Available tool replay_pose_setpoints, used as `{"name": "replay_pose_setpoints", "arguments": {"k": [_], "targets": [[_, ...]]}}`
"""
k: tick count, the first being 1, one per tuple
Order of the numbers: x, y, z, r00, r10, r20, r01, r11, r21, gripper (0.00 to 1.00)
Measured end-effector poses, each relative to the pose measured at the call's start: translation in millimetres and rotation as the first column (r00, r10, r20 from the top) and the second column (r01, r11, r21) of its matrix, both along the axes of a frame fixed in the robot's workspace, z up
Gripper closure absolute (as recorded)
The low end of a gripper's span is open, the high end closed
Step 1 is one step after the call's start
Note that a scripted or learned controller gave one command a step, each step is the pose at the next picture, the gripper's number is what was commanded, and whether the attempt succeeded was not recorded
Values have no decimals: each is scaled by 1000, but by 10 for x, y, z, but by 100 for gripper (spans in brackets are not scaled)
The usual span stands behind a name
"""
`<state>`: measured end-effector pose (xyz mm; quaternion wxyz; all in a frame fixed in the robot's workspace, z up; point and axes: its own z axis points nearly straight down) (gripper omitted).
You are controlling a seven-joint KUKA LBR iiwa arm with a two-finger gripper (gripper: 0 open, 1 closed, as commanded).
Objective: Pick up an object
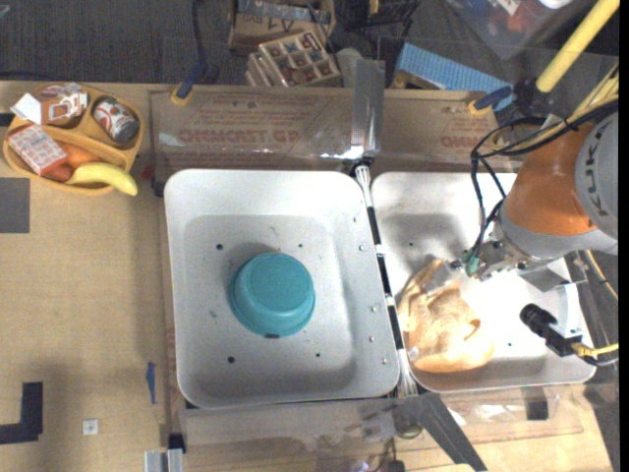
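Camera view from above: left bin (pixel 197 200) has a teal bowl (pixel 273 293) sitting upside down near its middle. Right bin (pixel 423 197) has a crumpled orange-tan bag (pixel 444 324) in its near-left corner, up against the wall between the bins. The arm (pixel 550 200) comes in over the right bin's right edge, and the hand (pixel 479 262) sits just beside the bag's top edge. Honestly can't tell if it's clenched or released. A tray (pixel 20 155) with a banana (pixel 104 175) sits at the tabletop's far-left corner.
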<state>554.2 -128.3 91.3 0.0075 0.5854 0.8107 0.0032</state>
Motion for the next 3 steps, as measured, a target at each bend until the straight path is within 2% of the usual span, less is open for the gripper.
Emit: {"name": "replay_pose_setpoints", "arguments": {"k": [1, 2, 3], "targets": [[400, 205, -1, 966, -258, -2, 258, 966, 4, 0], [637, 307, -1, 993, -115, -2, 115, 993, 1, 0], [373, 224, -2, 992, -126, -3, 126, 992, 4, 0]]}}
